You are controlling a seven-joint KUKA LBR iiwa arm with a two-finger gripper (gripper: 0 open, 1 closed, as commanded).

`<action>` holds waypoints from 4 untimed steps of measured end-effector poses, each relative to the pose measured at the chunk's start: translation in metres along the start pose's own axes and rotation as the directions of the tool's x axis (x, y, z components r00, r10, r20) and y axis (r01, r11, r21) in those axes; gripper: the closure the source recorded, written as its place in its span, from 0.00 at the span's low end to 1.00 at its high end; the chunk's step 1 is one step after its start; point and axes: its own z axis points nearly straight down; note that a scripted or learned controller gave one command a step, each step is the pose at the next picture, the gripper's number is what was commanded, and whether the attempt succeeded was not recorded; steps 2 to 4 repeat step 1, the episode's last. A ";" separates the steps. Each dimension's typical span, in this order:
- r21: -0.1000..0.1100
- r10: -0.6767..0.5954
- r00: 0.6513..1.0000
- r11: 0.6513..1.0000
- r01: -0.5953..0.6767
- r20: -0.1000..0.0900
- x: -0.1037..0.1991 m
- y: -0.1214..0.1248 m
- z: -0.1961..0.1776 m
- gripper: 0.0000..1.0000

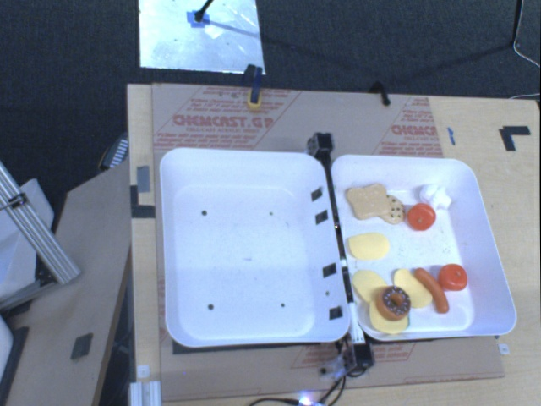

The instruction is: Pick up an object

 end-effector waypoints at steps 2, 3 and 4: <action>-0.001 -0.005 1.000 1.000 0.005 0.001 0.001 0.037 0.001 1.00; -0.001 -0.005 1.000 1.000 0.005 0.001 0.001 0.037 0.001 1.00; -0.001 -0.005 1.000 1.000 0.005 0.001 0.001 0.037 0.001 1.00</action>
